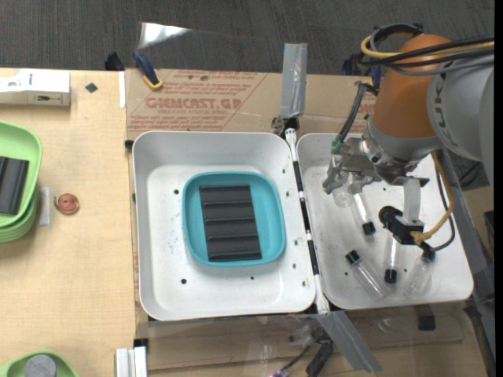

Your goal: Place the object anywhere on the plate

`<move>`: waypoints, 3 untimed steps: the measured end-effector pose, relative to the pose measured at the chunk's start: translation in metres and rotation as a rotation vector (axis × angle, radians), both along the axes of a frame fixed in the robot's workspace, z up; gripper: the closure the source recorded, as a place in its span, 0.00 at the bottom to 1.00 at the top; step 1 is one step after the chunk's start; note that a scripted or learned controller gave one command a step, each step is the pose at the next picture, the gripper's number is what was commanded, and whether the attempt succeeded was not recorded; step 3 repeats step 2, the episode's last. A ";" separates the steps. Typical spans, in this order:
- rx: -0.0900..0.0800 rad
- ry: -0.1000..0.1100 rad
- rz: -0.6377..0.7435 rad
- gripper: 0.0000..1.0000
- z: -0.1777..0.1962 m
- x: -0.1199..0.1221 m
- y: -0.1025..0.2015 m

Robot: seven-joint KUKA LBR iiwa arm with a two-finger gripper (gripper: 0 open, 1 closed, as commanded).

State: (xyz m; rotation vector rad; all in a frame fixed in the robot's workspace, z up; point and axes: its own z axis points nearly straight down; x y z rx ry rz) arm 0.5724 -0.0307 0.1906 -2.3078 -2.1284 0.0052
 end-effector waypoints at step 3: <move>0.000 0.000 0.162 0.00 0.000 -0.025 0.079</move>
